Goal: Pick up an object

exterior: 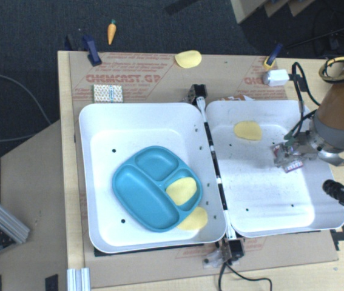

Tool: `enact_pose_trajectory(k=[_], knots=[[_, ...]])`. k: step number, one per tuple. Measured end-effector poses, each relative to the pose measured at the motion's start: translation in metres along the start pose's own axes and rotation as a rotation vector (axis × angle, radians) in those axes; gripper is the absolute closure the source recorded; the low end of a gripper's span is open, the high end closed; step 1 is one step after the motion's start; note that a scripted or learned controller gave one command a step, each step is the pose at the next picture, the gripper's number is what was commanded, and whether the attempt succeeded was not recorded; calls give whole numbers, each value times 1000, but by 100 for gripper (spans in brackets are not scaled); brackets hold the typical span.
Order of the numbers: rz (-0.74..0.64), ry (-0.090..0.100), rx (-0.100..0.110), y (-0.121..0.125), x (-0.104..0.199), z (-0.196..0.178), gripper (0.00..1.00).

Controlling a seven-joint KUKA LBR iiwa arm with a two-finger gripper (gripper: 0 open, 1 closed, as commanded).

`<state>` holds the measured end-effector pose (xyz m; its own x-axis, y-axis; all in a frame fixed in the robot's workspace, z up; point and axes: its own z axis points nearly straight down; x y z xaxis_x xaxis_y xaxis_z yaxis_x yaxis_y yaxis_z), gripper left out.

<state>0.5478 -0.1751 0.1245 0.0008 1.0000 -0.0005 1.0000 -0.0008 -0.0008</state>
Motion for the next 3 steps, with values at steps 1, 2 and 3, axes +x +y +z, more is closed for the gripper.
enact_pose_trajectory(k=[1, 2, 3], knots=[[0, -2, -3, 7, -46, -13, 100], [0, 1, 0, -69, -47, 27, 100], [-1, 0, -2, -68, -20, -62, 100]])
